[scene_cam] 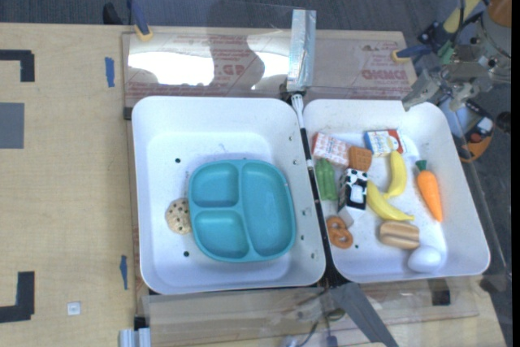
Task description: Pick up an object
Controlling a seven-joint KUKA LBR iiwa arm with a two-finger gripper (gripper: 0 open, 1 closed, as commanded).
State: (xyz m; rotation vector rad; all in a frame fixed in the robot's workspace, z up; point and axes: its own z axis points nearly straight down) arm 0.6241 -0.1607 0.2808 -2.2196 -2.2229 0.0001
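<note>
On the table (65, 175), the left bin (154, 134) holds a teal divided tray (241, 210) with a cookie (177, 215) touching its left edge. The right bin (459, 232) carries a green packet (326, 179), a pretzel (339, 231), a banana (387, 193), a hot dog bun (399, 234), a white egg (424, 258) and a carrot (429, 189). The claw (443, 81) hangs above that bin's far right corner; its state cannot be told.
</note>
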